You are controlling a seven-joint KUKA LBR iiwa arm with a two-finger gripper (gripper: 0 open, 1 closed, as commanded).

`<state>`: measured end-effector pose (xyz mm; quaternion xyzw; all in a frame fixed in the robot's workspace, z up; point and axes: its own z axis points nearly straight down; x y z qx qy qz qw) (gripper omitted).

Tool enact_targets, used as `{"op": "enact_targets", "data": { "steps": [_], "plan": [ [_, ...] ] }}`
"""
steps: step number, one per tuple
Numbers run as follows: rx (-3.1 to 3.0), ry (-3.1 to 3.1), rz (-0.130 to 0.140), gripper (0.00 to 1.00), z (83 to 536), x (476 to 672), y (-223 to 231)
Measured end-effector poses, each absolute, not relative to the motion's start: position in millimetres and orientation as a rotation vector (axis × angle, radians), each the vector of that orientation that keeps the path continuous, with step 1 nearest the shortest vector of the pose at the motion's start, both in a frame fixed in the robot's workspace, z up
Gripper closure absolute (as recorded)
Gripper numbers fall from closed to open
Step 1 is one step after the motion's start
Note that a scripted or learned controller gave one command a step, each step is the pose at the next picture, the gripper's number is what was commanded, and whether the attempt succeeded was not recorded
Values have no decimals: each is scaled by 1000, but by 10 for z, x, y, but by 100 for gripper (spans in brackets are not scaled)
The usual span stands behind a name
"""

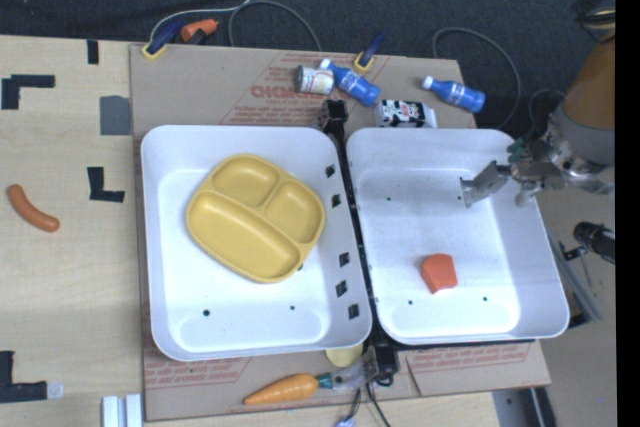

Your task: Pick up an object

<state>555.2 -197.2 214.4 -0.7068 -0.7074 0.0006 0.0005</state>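
Note:
A small orange-red block [438,273] lies on the floor of the right bin [400,177], toward its front. My gripper [500,185] hangs over the right bin's far right side, well behind and to the right of the block. Its two grey fingers [478,187] are spread apart with nothing between them. A yellow divided plate [257,216] rests in the left bin [170,155].
Behind the bins lie a white bottle [315,78], two blue bottles [356,85] [455,94] and a small black-and-white box [405,114]. A toy carrot [282,389] lies in front of the bins. A toy sausage [33,209] sits at far left.

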Motion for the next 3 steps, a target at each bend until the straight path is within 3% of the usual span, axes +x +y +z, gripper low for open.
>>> {"op": "enact_targets", "data": {
  "steps": [1,2,3],
  "plan": [
    [-2220,-2230,0,0,801,5527,-1342],
    [-2229,-2229,-7,0,877,5036,-1230],
    [-2229,-2233,-8,0,877,4873,-1195]
  ]
}}
